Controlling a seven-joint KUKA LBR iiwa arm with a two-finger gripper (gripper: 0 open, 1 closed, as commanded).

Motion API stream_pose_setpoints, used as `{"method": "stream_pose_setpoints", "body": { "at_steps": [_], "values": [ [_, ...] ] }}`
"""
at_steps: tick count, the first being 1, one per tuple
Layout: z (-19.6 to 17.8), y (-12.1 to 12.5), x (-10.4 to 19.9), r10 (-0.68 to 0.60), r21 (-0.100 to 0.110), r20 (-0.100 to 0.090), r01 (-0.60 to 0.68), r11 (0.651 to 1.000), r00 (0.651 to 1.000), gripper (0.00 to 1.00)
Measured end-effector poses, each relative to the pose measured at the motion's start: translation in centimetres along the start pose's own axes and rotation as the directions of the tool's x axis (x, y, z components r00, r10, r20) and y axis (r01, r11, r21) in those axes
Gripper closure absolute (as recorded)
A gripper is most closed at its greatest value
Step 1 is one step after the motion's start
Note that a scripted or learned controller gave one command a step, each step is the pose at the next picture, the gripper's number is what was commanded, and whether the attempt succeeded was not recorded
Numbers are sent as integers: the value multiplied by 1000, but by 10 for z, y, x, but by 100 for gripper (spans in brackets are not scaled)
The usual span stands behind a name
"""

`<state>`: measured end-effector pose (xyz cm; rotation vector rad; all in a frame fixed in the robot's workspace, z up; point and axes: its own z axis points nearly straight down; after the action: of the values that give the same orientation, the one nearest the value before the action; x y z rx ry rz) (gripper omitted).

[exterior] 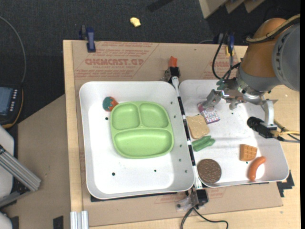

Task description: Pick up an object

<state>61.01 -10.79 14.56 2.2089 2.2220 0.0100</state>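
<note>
My gripper (pixel 213 99) hangs over the upper left part of the right bin (pixel 276 149), with the arm reaching in from the upper right. Just below its tip lies a small pink and white packet (pixel 210 115); whether they touch is unclear. Further down that bin lie a tan bread slice (pixel 197 126), a green pod (pixel 202 142), a round brown cookie (pixel 209 170), a small waffle (pixel 247 152) and an orange sausage (pixel 256 168).
The left bin (pixel 95 161) holds a green divided plate (pixel 141 129) and a small red and green ball (pixel 110 103) at its upper left corner. A black clamp (pixel 172 73) sits at the top of the wall between the bins.
</note>
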Motion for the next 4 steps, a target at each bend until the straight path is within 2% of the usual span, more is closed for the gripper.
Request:
{"method": "stream_pose_setpoints", "body": {
  "at_steps": [1,2,3,4],
  "values": [
    [64,34,17,3,7,0,-3,1000,1000,0],
    [61,53,9,4,6,0,-4,1000,1000,0],
    [61,56,15,5,7,0,-5,1000,1000,0],
    [61,29,16,8,14,-2,-8,1000,1000,0]
  ]
}}
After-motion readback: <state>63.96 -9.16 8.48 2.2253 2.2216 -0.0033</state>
